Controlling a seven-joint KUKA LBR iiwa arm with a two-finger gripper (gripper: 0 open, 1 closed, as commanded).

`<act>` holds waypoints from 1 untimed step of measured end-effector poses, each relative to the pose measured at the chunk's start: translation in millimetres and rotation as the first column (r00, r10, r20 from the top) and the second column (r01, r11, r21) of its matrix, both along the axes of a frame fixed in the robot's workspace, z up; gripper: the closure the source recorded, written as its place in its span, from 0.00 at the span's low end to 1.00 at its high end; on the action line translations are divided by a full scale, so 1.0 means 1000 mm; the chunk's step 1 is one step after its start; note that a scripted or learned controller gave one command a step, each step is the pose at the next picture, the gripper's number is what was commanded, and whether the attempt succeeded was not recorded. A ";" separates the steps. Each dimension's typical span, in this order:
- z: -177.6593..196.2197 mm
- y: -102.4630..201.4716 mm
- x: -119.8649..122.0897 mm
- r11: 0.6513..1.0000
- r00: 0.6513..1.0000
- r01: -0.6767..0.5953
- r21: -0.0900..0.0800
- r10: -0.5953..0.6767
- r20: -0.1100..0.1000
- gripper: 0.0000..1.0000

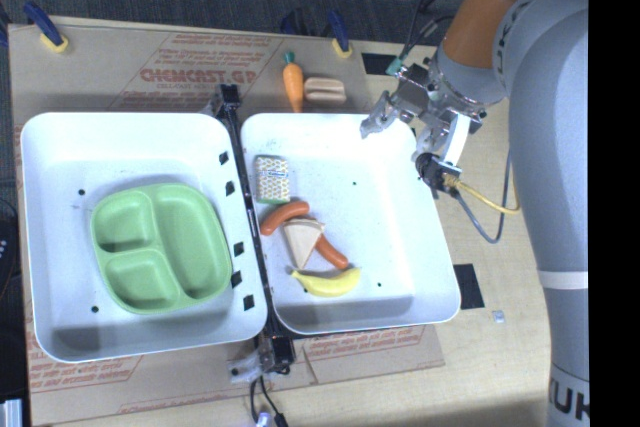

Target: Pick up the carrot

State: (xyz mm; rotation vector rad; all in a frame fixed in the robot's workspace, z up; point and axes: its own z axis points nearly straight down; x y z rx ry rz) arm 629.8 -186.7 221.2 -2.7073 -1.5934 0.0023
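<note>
— Where is the carrot?

— It lies on the bench outside both bins, near the top middle of the frame, just above the rim of the right bin. Its green top points up the frame, and a small tan block sits just beside it on the right.

— And your gripper?

— It hangs over the upper right part of the right bin, to the right of the carrot and apart from it. I cannot tell from this view how it is set.

— What else is around?

— In the right bin: a patterned packet, a sausage, a wedge and a banana. A green divided plate lies in the left bin.
</note>
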 end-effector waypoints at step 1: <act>-0.131 -0.008 0.022 0.983 0.983 0.183 0.002 -0.182 -0.005 0.00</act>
